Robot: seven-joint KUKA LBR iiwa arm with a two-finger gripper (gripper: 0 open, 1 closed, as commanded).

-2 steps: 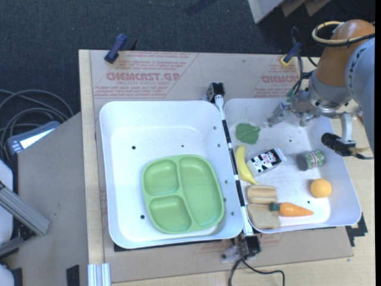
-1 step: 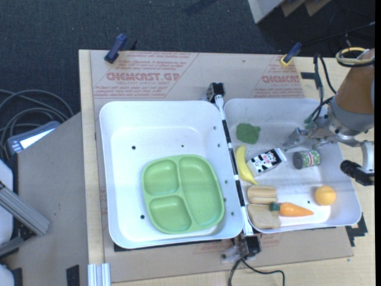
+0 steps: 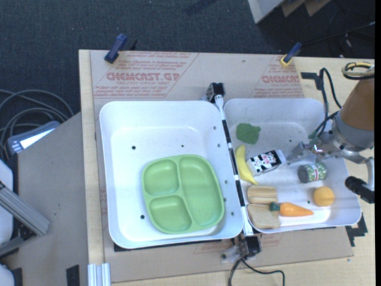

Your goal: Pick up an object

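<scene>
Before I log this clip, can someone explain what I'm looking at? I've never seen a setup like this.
One camera is fixed above a bench, looking down at a slant. The grey shape with the orange band at the right is a robot arm; a program drives it to pick things up. Its gripper reaches into the right bin, above a small can. I cannot tell whether it grips anything.

Two shallow white bins sit side by side. The left bin holds a green divided tray. The right bin holds toy food: a green leaf, a banana, a black-and-white carton, the can, an orange, a carrot and bread.
</scene>
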